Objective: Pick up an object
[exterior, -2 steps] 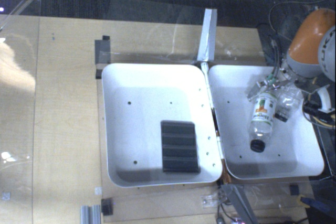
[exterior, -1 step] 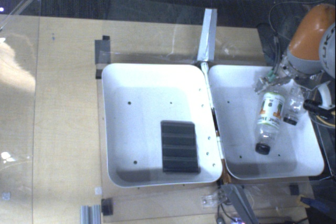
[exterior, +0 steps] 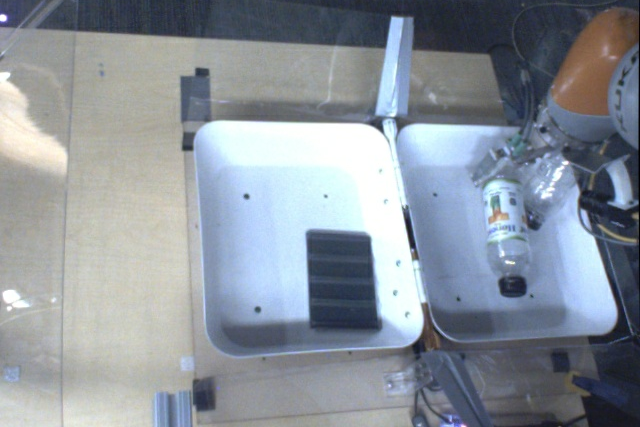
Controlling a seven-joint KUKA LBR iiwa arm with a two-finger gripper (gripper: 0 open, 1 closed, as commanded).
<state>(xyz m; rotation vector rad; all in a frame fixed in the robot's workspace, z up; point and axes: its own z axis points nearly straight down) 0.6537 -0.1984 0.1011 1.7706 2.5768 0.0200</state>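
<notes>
From my remote station I log the following, placing everything against the metal divider post (exterior: pixel 394 75) that rises between the bins.

Bins, two: shallow white plastic trays with rounded corners and small dark holes in their floors. The left bin (exterior: pixel 250 155) sits left of the post, the right bin (exterior: pixel 440 215) to its right, their inner rims touching below the post.

Black block (exterior: pixel 343 280), one: a flat rectangular piece, matte, with raised ribs running across it. It lies in the left bin, below and slightly left of the post, near the front wall.

Bottle (exterior: pixel 507 233), one: clear plastic, cylindrical, with a white and orange printed label and a black cap. It lies on its side in the right bin, below and right of the post, cap toward the front wall.

Arm (exterior: pixel 590 75), one: grey with a smooth orange band, entering right of the post.

Gripper (exterior: pixel 515 155), one: metallic, with crinkled clear wrap just beside it, poised over the bottle's base end. I cannot tell whether it is spread or pressed together, nor whether it touches the bottle.

Bench (exterior: pixel 110 245), one: pale wood-grain surface.
</notes>
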